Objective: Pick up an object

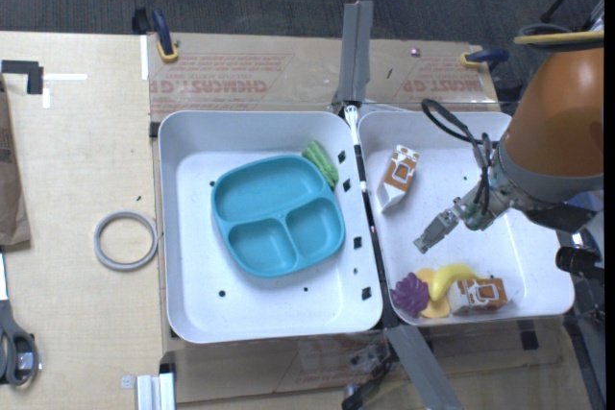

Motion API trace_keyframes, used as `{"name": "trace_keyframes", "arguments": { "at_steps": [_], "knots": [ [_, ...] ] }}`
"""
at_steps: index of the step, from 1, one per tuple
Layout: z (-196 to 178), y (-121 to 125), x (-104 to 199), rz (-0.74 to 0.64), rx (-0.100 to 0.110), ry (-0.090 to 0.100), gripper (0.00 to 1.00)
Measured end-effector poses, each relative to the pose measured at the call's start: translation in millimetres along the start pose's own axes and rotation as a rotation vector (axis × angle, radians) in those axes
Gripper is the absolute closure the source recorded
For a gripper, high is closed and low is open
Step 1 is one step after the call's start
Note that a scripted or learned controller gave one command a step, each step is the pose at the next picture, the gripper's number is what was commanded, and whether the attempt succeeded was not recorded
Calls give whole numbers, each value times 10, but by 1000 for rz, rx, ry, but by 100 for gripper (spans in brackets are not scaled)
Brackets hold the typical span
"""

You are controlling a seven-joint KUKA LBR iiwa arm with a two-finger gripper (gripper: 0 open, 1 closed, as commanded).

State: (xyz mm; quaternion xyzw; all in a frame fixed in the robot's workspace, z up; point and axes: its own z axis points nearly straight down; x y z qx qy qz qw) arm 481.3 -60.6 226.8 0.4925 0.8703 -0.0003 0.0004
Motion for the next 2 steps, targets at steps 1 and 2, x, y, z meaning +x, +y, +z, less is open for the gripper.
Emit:
{"name": "trace_keyframes", "arguments": {
  "at_steps": [1, 2],
  "knots": [
    [-83, 6, -10, -1, 1, -1, 100],
    [-83, 6, -10, -1, 1, -1, 0]
  ]
}}
